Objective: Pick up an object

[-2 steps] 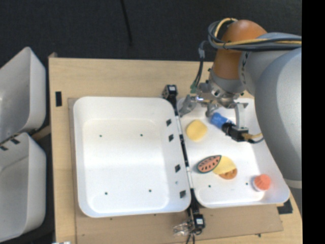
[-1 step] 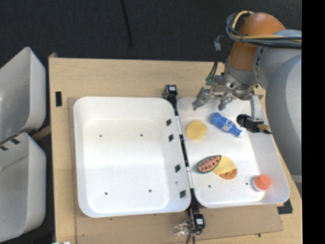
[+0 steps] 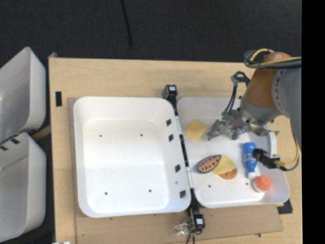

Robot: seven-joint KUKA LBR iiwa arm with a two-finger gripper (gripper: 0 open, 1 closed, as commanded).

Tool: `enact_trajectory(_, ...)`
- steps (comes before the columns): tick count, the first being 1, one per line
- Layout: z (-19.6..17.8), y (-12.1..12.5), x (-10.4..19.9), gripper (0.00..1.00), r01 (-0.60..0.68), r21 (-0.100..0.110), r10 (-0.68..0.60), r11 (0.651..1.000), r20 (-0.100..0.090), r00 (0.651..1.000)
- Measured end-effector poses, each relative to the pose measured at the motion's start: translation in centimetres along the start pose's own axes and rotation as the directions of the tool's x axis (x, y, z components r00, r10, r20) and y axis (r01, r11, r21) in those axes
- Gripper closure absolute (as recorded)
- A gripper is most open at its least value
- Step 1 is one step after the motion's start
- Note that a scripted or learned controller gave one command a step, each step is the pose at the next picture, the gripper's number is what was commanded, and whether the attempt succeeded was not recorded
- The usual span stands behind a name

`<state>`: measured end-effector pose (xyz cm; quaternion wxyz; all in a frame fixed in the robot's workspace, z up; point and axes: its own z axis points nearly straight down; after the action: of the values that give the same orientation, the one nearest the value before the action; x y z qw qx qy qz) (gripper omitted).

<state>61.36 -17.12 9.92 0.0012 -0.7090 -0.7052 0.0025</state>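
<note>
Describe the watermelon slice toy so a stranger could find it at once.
Look in the right bin, near the divider between the two bins. The watermelon slice lies there flat, touching a yellow and orange piece on its right. Its red face with dark seeds is unique.

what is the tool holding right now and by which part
Nothing that can be seen. The tool hangs open over the right bin, beside the yellow piece, with no object between its fingers.
</note>
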Motion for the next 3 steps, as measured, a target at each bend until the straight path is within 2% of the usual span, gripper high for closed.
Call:
enact_trajectory(1,-0.1,-8.7,-1.2,0.00,0.000,0.001,0.000,1.000,-0.002,1.000)
enact_trajectory(2,-0.3,0.4,2.5,0.00,0.010,-0.013,-0.010,1.000,0.000,1.000)
enact_trajectory(3,-0.1,-5.7,7.6,0.00,0.008,0.000,-0.008,1.000,-0.003,1.000)
